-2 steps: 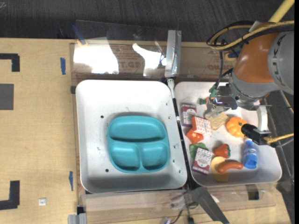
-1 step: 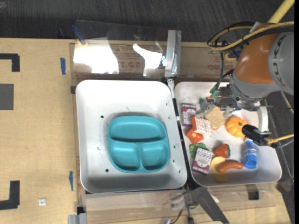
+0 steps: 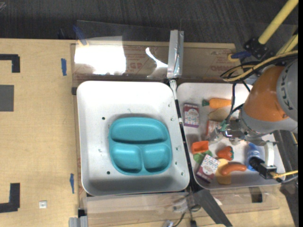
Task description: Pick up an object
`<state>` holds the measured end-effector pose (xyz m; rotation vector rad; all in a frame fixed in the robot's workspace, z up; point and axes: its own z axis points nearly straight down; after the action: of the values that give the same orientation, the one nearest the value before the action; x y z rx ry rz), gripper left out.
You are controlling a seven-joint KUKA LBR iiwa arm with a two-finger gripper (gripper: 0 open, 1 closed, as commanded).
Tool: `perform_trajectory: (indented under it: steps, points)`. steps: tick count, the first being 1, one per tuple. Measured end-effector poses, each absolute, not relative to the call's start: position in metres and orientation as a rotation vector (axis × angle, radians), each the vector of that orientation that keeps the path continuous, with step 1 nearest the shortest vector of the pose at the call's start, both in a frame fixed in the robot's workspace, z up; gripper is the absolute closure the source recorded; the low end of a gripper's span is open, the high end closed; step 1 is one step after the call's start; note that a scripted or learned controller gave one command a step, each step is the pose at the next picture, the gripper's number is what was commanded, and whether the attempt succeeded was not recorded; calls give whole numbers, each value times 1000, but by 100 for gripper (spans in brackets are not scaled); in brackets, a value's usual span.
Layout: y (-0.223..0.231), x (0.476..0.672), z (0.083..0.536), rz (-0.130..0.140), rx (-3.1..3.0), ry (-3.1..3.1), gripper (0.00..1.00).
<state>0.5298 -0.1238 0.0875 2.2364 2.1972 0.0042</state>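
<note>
Camera view, from above the bench: the grey KUKA arm, its orange band bright above the wrist, is reaching in from the right and hanging over the right-hand white bin. Its gripper is sitting low among the clutter there, and the picture is too crowded to tell how its jaws are standing or whether anything is lying between them. Around it, toy food and small packets are crowding the bin: a carrot near the far wall, a maroon packet by the left wall, a red pepper just below the gripper, and a sausage-like piece near the front wall. In the left bin, a teal divided tray is lying alone in the middle, well apart from the arm.
</note>
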Motion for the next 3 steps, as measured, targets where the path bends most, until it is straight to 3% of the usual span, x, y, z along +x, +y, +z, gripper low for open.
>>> perform_trajectory:
  steps: [1, 2, 3]
  points:
    - [-156, 537, 126, 2, 2418, 2001, 0]
    - [-194, 508, 175, 2, 2537, 1847, 0]
    - [-201, 579, 94, 26, 2513, 1891, 0]
